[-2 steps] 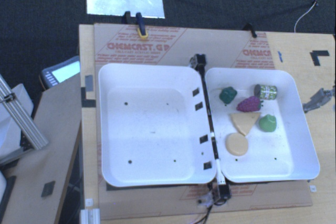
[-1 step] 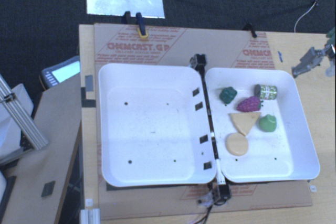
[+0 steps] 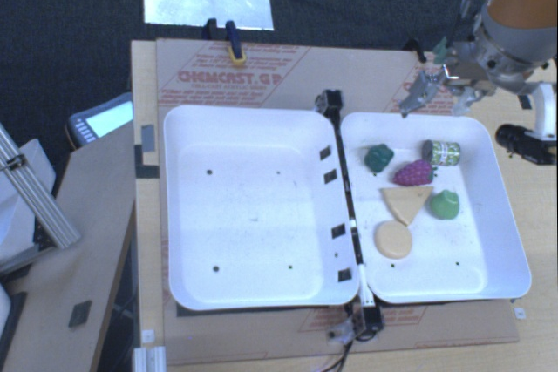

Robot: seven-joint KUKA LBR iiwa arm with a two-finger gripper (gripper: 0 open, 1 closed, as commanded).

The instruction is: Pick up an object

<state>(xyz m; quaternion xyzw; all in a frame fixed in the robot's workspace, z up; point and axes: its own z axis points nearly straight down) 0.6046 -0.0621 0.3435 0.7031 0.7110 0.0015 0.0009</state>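
Right bin near us: round cookie, cheese wedge, green apple, grapes, can. We see the gripper above the far rim, jaws open, empty. Approach step; next, descend onto one item.

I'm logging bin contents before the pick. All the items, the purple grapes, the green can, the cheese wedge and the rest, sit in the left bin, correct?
Not quite. The camera view shows the purple grapes, green can, cheese wedge and the other pieces in the right bin, not the left bin.
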